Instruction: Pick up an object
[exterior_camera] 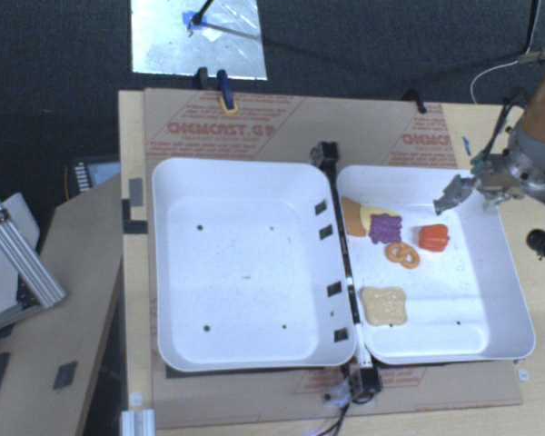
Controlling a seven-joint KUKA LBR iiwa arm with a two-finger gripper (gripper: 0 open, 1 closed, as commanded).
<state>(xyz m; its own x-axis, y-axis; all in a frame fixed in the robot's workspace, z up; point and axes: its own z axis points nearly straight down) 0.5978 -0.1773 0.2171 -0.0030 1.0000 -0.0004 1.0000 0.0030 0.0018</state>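
Objects for picking all lie in the right bin, bunched toward its inner wall and far half: a red piece, a purple piece touching a yellow one, an orange-brown piece against the divider, a pretzel-like ring just below the purple one, and a tan slice-shaped piece lying apart nearer the front. The left bin holds no items. The tool hangs over the far right part of the right bin, just up and right of the red piece, carrying nothing; whether its tips are apart or together I cannot tell at this angle. Judging by that position, the red piece looks the likeliest target, since it sits clear of its neighbours with room on either side.
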